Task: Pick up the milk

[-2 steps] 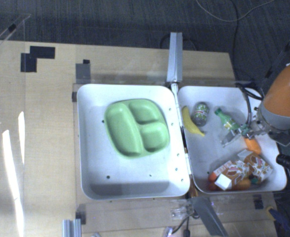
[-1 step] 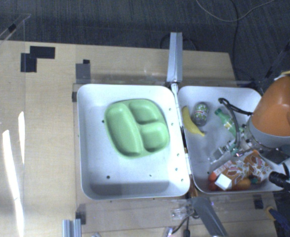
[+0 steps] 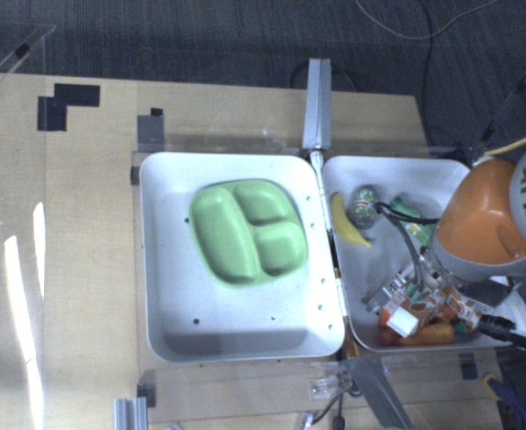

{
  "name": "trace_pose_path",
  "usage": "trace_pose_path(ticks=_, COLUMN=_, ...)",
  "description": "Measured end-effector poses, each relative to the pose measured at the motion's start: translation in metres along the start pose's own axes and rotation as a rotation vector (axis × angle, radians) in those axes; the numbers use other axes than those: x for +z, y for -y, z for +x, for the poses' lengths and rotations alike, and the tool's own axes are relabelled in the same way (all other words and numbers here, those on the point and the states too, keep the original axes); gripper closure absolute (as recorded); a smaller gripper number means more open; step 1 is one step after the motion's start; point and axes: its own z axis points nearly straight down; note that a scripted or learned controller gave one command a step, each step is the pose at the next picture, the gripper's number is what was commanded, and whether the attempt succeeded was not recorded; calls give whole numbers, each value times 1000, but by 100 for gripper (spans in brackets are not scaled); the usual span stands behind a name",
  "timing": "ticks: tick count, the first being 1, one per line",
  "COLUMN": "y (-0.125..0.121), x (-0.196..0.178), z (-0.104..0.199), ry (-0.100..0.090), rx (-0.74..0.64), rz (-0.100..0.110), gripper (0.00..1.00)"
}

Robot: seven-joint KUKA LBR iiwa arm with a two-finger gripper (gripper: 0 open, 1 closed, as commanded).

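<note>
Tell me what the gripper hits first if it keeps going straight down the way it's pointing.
Likely the small carton with a white top in the right bin: the gripper points down into the clutter at the bin's near edge, just above it. An orange carrot-like item lies beside it. Depth is unclear from this slant.

Green three-compartment plate [image 3: 249,231] in left white bin [image 3: 168,330]; banana [image 3: 345,221] beside small round can [image 3: 364,203] in right bin [image 3: 433,170].

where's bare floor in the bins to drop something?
Left bin: bare strip along the near wall and down the left side of the green divided plate. Right bin: small bare patch mid-floor, right of the banana. Crowded at its near right corner, where the hand sits among packed items.
</note>
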Motion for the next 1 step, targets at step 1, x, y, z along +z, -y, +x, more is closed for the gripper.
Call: trace_pose_path(ticks=1, y=-13, x=-1, z=-6, ry=-1, rx=-101, rz=2, gripper=0)
